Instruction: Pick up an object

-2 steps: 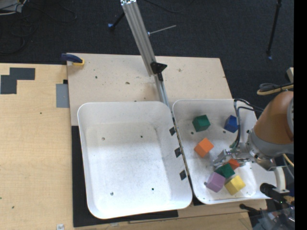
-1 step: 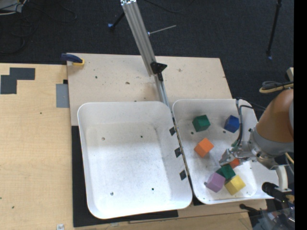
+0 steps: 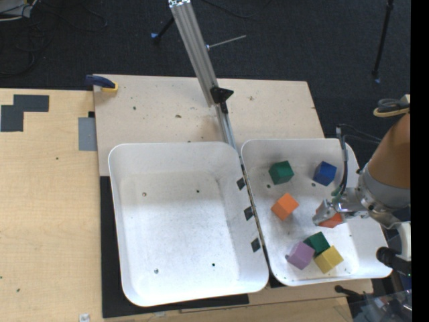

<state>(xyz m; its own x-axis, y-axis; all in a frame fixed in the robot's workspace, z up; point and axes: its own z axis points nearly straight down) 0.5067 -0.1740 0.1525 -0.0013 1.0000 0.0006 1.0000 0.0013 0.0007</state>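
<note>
A red-orange block (image 3: 333,221) lies in the right bin (image 3: 355,268), partly covered by the end effector (image 3: 330,213), so its full shape is unclear. It looks light, rigid and smooth-faced, best pinched across opposite flat sides. Whether the end effector is open or gripping I cannot tell. Nearby sit the orange cube (image 3: 285,206), green cube (image 3: 281,172) and blue cube (image 3: 324,173).

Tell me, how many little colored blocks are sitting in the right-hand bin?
7, possibly: green block and blue block at the back, orange block mid-bin, purple block, dark green block and yellow block in front, red block partly hidden under the pincer.
</note>
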